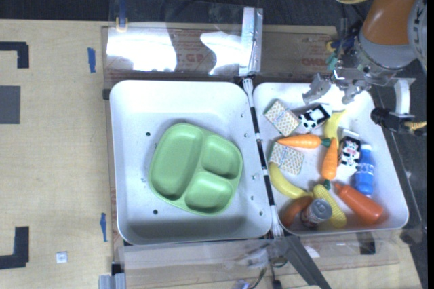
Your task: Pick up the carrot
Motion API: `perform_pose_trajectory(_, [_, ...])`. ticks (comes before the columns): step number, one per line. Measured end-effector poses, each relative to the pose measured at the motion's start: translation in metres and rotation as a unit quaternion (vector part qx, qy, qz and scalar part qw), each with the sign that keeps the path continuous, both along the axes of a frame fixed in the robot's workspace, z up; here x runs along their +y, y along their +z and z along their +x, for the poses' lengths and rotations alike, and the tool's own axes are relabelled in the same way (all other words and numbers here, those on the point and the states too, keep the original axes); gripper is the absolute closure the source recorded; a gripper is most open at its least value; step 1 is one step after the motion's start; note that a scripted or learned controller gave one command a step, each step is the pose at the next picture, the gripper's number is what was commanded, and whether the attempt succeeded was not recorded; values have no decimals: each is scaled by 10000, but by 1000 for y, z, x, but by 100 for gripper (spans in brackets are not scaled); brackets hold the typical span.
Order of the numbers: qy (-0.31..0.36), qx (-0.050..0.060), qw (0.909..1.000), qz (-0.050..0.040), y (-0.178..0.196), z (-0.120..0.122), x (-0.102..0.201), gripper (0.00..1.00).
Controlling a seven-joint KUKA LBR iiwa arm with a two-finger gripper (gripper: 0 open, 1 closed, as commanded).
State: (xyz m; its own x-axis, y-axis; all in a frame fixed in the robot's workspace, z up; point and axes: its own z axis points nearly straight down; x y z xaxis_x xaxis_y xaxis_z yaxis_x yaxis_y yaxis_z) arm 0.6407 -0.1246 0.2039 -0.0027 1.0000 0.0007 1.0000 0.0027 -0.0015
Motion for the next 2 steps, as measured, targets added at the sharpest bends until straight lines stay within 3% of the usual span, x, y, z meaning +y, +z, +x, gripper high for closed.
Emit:
perform_pose_trajectory(1, [975,-32,9952,-17,73,0,-29,0])
perform_pose_trajectory(2, [982,-60,9951,-33,84,1,-29,100])
